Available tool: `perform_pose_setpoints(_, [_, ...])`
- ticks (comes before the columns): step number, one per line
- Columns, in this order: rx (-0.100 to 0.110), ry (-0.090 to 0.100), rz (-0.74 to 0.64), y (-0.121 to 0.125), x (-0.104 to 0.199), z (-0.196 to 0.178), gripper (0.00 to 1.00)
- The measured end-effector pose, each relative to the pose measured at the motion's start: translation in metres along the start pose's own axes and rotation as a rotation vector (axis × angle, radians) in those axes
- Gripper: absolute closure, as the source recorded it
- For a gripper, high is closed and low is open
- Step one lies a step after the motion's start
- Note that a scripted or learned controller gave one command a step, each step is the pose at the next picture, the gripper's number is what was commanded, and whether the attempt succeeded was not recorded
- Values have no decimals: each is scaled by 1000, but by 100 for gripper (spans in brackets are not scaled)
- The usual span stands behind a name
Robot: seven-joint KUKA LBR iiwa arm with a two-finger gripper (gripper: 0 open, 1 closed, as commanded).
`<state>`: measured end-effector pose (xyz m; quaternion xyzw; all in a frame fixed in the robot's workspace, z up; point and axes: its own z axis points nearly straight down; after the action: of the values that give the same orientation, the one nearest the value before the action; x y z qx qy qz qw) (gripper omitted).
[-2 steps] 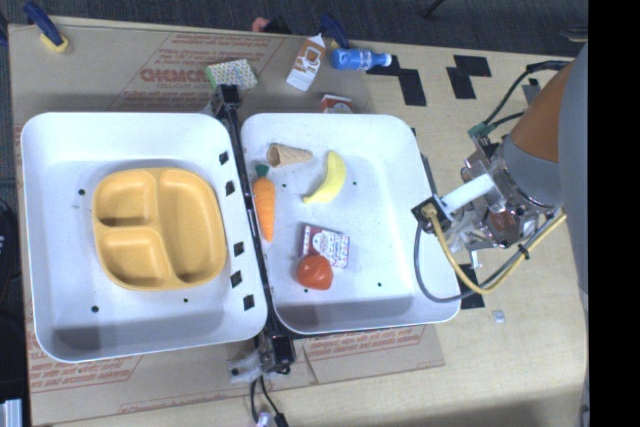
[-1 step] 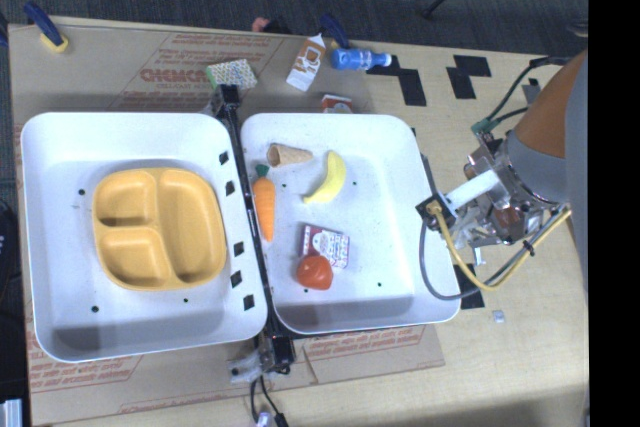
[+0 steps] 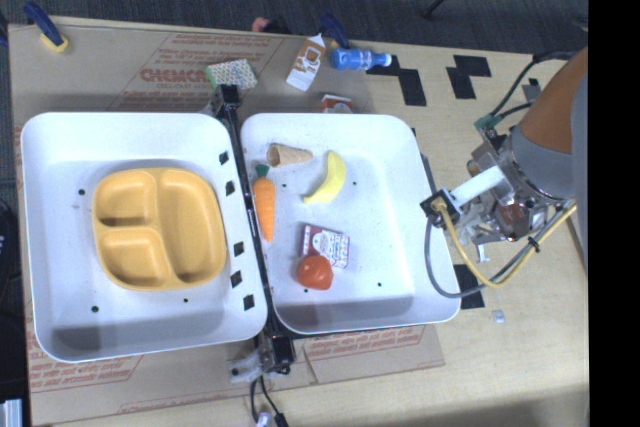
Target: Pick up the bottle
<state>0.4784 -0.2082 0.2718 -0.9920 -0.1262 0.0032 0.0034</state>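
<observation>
From above, the small blue plastic bottle (image 3: 355,60) lies on its side on the desk (image 3: 500,355), beyond the far rim of the right white bin (image 3: 425,305) and untouched. The arm's tool (image 3: 500,215) hangs off that bin's right edge, well apart from the bottle, so I judge the whole pick is left to do. Whether the tool grips anything I cannot tell; cables and brackets clutter it, and the arm is cut off at the right.

Fixed overhead camera, slanted down over both white bins (image 3: 40,215).
</observation>
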Motion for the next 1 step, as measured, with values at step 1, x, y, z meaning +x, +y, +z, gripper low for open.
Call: perform_pose_setpoints(1, [-2,2,43,2,-3,13,100])
